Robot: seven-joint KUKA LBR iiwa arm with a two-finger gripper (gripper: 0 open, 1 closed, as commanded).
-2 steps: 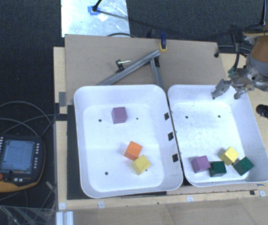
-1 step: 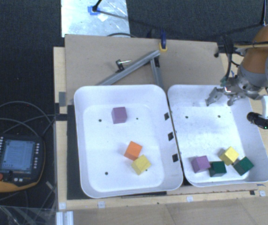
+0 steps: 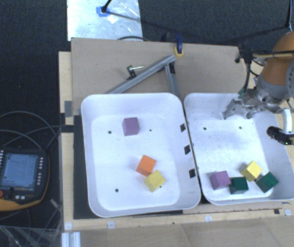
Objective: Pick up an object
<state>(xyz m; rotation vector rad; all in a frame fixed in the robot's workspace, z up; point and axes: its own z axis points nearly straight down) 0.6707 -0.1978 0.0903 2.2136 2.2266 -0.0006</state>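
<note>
- The surface [image 3: 208, 60] carries 2 white bins side by side: the left bin [image 3: 93, 153] and the right bin [image 3: 275, 153].
- The arm [image 3: 286, 68] reaches in over the right bin's far right corner.
- The pincer [image 3: 238, 112] hangs above the right bin's far end with nothing between its spread fingers.
- Left bin: a purple cube [image 3: 130, 126] far back, an orange cube [image 3: 146, 164] touching a yellow cube [image 3: 154, 180] nearer.
- Right bin, near edge: a purple block [image 3: 220, 179], a dark green block [image 3: 238, 184], a yellow block [image 3: 251, 171], a green block [image 3: 267, 181], clustered.
</note>
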